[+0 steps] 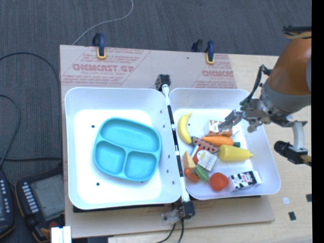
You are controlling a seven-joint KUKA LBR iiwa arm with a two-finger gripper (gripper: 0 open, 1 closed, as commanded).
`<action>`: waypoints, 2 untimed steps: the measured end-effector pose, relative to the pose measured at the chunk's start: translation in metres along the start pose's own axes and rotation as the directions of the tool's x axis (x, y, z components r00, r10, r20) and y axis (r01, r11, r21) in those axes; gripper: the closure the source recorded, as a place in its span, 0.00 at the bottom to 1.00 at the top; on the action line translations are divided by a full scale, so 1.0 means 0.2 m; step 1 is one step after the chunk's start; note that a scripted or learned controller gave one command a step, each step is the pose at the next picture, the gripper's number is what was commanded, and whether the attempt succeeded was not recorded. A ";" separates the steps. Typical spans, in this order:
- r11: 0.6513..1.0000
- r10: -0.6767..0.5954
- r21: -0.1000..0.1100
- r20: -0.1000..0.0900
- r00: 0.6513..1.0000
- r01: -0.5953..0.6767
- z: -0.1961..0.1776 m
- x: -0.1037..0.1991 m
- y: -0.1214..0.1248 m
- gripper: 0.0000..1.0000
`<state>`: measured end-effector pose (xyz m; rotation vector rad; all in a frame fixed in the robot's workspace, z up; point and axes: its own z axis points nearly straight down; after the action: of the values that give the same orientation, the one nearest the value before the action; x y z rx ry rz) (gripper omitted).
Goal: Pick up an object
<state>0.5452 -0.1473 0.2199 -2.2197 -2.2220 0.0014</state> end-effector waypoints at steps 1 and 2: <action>1.000 0.001 0.003 -0.001 1.000 -0.001 0.51 -0.03 -0.07 0.00; 1.000 0.001 0.001 0.000 1.000 -0.001 0.46 -0.03 -0.06 1.00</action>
<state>0.5325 -0.1541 0.1282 -2.2205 -2.2204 0.0029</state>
